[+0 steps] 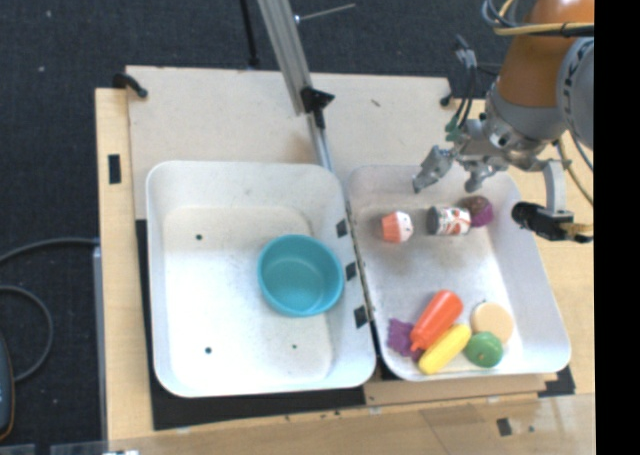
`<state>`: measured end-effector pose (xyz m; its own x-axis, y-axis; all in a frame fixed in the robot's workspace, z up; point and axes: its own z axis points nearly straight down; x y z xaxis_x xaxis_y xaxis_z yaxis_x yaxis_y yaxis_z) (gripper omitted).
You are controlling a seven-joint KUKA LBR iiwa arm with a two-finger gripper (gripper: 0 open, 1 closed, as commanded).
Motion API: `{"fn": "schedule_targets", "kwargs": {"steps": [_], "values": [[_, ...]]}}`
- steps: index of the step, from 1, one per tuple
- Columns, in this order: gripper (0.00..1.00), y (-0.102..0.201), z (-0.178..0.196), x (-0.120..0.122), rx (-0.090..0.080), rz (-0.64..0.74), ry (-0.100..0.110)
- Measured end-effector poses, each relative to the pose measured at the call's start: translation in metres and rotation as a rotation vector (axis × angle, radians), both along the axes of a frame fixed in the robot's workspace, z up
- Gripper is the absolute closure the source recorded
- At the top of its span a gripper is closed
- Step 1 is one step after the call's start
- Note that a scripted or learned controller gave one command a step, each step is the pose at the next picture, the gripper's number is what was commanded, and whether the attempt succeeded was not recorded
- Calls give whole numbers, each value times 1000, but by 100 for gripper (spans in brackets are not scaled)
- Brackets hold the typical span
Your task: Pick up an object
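The two-finger gripper [452, 174] hangs with fingers spread, holding nothing; the small white-and-red labelled can [450, 221] lies just below it, long axis crosswise.

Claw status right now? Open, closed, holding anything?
Claw: open, holding nothing, poised over the far end of the right bin, above the small can.

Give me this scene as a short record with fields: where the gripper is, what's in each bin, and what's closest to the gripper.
gripper: open, above the far end of the right bin, holding nothing
left bin: blue bowl
right bin, far end: small can, purple piece, orange-and-white piece
right bin, near end: carrot, yellow piece, green piece, tan piece
nearest to gripper: small can
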<state>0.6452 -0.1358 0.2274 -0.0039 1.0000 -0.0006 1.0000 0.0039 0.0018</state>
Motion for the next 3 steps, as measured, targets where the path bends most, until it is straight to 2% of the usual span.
{"fn": "schedule_targets", "kwargs": {"steps": [1, 2, 3], "values": [[0, 0, 0, 0, -1, 1, 0], [0, 2, -61, -6, -1, -3, 6], [0, -3, -86, -4, -2, -1, -13]]}}
